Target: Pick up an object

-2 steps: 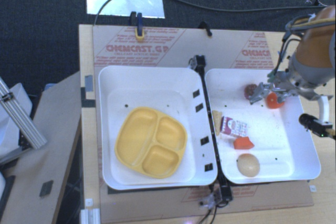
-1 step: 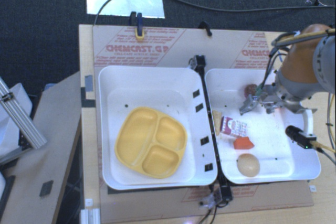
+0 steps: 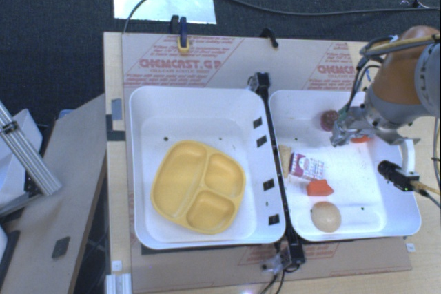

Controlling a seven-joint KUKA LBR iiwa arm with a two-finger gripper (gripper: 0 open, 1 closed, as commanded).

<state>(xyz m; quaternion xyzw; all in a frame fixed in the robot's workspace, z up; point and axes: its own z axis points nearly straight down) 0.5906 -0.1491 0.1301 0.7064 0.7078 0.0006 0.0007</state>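
My gripper (image 3: 340,136) hangs low over the back of the right bin (image 3: 396,220), beneath the arm's orange band (image 3: 403,76). A dark red round object (image 3: 328,120) lies just to its left, close against it. A small orange-red piece (image 3: 359,139) shows just to its right. Nearer the front lie a red and white packet (image 3: 306,166), an orange-red block (image 3: 319,187) and a tan egg-shaped object (image 3: 326,216). A pale yellow wedge (image 3: 284,160) rests by the bin's left wall. I see nothing held in the gripper.
The left bin (image 3: 148,113) holds a yellow divided plate (image 3: 198,186). A black divider strip (image 3: 272,162) runs between the bins. A black fitting (image 3: 394,175) sits at the right bin's right rim. Cables cross the dark floor behind the bench.
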